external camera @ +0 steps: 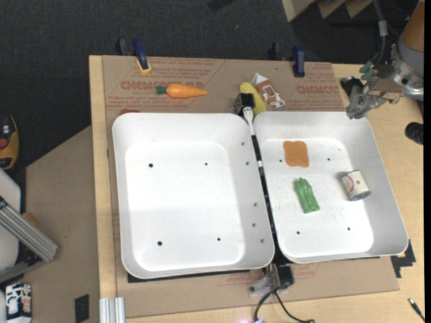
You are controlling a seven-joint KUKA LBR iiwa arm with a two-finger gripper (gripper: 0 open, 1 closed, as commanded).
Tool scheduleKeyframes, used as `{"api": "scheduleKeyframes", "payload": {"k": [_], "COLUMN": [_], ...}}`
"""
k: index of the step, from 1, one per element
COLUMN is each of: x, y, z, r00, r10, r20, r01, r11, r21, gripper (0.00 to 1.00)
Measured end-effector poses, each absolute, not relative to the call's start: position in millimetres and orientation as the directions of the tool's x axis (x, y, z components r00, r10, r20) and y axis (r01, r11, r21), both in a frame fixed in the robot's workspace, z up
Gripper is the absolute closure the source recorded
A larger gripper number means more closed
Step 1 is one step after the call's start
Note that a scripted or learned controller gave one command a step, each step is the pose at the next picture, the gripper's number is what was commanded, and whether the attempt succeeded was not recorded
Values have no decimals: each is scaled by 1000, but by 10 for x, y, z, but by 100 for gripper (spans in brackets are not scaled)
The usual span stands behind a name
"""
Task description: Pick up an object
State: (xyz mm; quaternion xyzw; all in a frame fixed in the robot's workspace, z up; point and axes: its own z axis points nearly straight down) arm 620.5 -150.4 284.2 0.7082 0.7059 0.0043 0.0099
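Observation:
The right bin (377, 153) holds three things: an orange-brown flat piece (295, 153) near its back, a green ridged piece (306, 196) in the middle, and a small silver can (354, 185) lying on its side to the right. My gripper (357, 106) hangs above the bin's back right corner, away from all three, with nothing between its fingers as far as the view shows. The arm comes in from the upper right.
The left bin (135, 147) lies beside the right one. Behind the bins on the cardboard lie a toy carrot (180, 91), a yellow piece (250, 94) and a small carton (270, 94). Two blue clamps (142, 57) (298, 59) hold the board's back edge.

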Motion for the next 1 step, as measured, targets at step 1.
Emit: {"api": "scheduleKeyframes", "payload": {"k": [1], "x": [5943], "y": [-1025], "z": [2378], "r00": [-3], "r10": [1000], "r20": [3], "r01": [1000], "r11": [3], "r21": [-6], "gripper": [100]}}
